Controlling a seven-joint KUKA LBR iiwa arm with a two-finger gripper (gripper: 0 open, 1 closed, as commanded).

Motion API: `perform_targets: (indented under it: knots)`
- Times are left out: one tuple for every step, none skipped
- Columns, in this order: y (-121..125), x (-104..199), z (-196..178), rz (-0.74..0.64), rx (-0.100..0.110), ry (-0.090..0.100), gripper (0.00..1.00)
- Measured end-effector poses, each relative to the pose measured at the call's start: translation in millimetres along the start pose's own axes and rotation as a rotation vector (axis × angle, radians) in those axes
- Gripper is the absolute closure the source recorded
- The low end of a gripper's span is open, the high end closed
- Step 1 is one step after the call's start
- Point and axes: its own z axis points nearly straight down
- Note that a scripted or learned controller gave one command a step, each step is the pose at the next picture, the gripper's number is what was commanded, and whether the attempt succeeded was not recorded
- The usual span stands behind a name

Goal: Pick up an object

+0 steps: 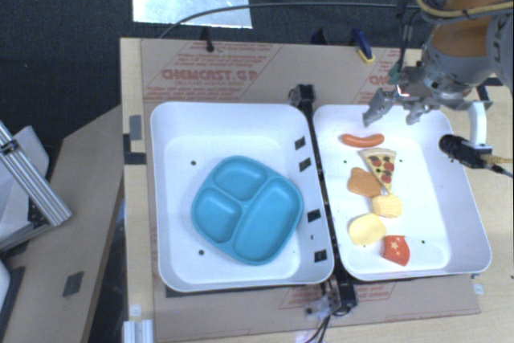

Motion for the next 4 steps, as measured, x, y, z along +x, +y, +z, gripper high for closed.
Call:
perform_targets:
  knots:
    - [2,0,-6,-0.002,-0.012,-0.001,0.00]
    - [1,-1,35,0.000,-0.008,-0.001,0.00]
    - [7,-6,95,0.000,-0.007,-0.001,0.00]
    - [8,-14,151,0.000,-0.015,-0.003,0.00]
